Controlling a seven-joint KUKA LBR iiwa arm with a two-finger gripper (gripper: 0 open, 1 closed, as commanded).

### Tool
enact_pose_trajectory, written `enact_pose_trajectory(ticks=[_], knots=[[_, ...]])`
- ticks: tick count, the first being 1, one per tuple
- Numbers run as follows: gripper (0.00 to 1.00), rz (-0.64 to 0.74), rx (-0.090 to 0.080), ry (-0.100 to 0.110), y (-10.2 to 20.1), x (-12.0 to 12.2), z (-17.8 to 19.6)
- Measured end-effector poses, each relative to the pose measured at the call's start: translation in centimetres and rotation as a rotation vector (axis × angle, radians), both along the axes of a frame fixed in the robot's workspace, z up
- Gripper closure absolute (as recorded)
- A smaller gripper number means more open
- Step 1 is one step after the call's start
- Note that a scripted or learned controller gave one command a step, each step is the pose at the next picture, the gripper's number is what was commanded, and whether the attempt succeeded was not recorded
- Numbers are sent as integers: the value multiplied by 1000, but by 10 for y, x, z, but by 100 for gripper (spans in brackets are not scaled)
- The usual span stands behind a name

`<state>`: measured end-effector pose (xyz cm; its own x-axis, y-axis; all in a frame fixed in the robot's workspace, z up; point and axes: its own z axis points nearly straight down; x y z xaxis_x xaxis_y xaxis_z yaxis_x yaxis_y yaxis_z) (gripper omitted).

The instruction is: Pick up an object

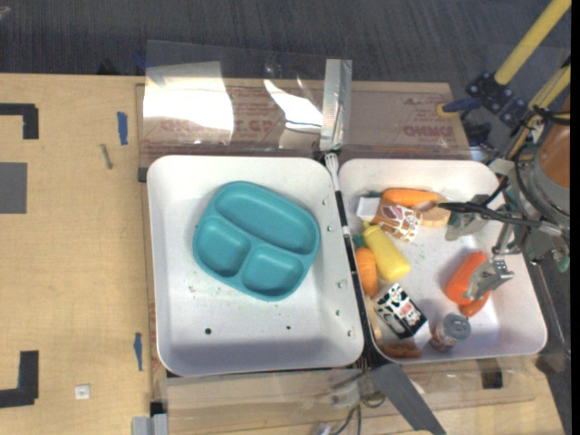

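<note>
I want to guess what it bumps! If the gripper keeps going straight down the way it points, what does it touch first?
Probably the orange carrot. The gripper hangs right over its right end in the right bin, pointing down. From this slanted view I can't tell how high above it is, so it could just miss and meet the bin floor.

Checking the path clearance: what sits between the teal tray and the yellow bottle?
In the camera view, bare white floor of the left bin, then the two bins' adjoining rims, lie between the teal tray and the yellow bottle. No loose object there.
</note>
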<state>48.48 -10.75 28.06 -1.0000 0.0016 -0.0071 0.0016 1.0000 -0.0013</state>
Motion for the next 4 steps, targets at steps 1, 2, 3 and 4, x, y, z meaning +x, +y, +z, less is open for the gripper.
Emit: enact_pose_trajectory(ticks=[1, 2, 3, 4], knots=[[0, -94, 1, 9, -99, -7, -76], [0, 46, -2, -7, -61, 54, -191], [0, 265, -5, -6, -62, 13, -191], [0, 443, -6, -4, -118, 34, -116]])
